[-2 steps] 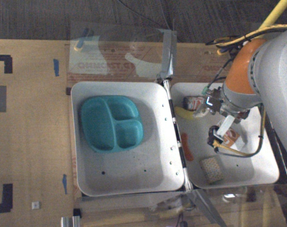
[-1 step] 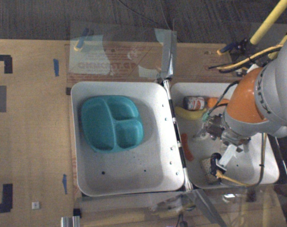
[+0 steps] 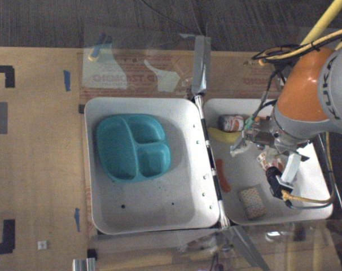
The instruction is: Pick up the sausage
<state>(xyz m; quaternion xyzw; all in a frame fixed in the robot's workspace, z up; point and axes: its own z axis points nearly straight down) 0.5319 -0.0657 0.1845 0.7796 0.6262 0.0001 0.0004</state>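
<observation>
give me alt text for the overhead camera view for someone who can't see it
The grey and orange arm reaches from the right over the right bin, which holds a red sausage, a banana, a can and a sponge. The left bin holds a teal divided plate.

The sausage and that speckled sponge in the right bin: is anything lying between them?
No. In the camera view, only bare white bin floor separates the sausage from the sponge.

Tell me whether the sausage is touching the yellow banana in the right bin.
Apart. The camera view shows the red sausage lying along the right bin's left wall, with bare white floor between its upper end and the banana above it.
</observation>
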